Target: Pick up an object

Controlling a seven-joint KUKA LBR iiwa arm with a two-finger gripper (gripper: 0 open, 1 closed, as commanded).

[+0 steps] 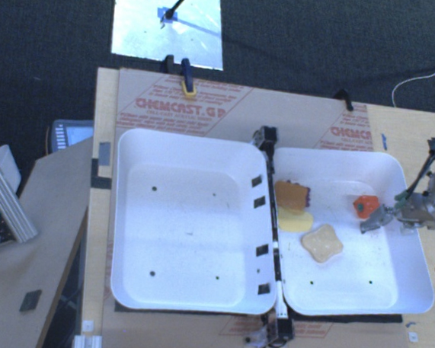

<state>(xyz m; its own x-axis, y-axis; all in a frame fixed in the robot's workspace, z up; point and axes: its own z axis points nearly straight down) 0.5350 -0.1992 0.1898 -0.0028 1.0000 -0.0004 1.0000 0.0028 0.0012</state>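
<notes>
the gripper (374, 220) hangs just beside the orange-red object (365, 206) in the right bin (413, 291); i cannot tell its state. approaching this off-centre, it could nudge the piece aside rather than catch it.

Two white bins (196, 156); four small objects (322, 243) in the right one.

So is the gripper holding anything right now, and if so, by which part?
Cannot be told for sure. The gripper sits in the right bin right beside the small red-orange object, but no object is visibly between its fingers.
</notes>
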